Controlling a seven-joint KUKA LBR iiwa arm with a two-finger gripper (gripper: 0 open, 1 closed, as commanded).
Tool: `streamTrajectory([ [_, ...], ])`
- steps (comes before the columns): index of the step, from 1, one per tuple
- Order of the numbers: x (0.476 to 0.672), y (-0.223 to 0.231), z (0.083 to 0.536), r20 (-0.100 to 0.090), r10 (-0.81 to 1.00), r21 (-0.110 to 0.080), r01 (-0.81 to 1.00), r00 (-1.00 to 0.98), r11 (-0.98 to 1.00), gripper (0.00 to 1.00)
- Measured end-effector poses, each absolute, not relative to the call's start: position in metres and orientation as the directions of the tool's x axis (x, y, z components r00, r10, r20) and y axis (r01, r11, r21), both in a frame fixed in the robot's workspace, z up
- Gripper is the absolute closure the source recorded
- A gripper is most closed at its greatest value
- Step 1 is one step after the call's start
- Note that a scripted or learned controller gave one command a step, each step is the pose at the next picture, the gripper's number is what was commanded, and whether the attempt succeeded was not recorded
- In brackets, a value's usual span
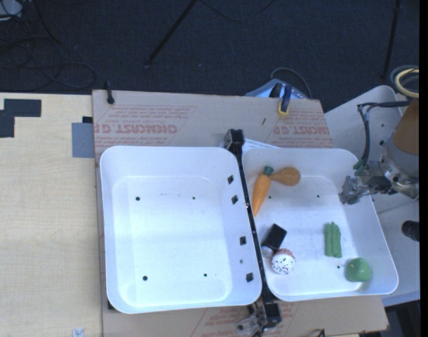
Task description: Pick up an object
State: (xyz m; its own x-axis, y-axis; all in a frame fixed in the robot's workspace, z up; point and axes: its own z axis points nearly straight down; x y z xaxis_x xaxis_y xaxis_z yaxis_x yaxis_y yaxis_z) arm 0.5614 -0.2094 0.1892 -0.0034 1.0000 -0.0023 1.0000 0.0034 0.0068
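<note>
The right bin [382, 248] holds several small objects. An orange carrot [260, 192] lies near its left wall, with a tan pear-shaped piece [286, 176] just behind it. A black block [273, 236] and a white speckled ball [283, 262] sit at the front left. A green bean pod [332, 239] and a green lime-like ball [358, 269] rest at the front right. My gripper [351, 189] hangs over the bin's right rim, apart from every object, with nothing seen in it.
The left bin [116, 188] sits beside the right one, divided by a black clip strip [243, 202]. Both rest on a cardboard sheet [165, 121]. The arm's body [403, 153] and cables crowd the right edge. A blue and yellow tool [283, 98] lies behind the bins.
</note>
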Motion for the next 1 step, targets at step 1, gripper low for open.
streamTrajectory([
  [1, 0.6342, -0.1377, 0.2834, 0.0, 1.0, 0.012, 1.0, -0.01, 0.01, 1.0],
])
